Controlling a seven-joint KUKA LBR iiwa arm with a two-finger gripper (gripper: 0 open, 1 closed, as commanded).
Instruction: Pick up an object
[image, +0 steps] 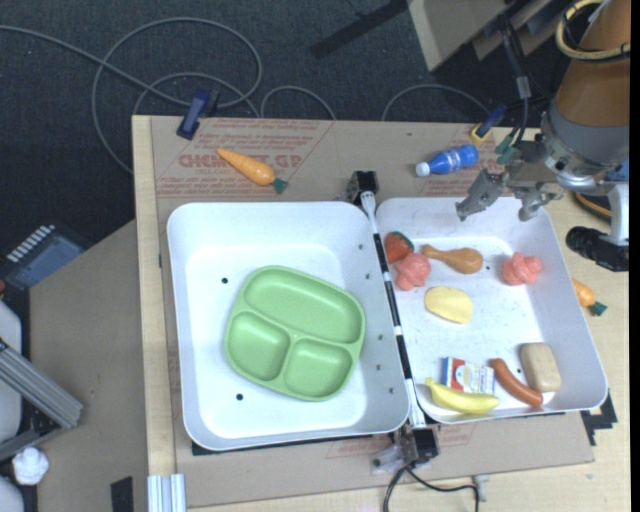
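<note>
two white bins, one green plate, two carrots, one banana, one bottle

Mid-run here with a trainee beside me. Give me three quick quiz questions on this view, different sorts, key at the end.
1. True or false: the green tray sits in the right bin.
2. Multiple choice: which lies outside both bins? A) banana B) blue bottle C) drumstick
3. Fill in: the open gripper hovers over the right bin's ____ edge.

Key
1. False: it sits in the left bin.
2. B: the bottle lies on the board beyond the right bin; the banana and the drumstick are inside it.
3. Far: the fingers are spread and hold nothing.
</note>
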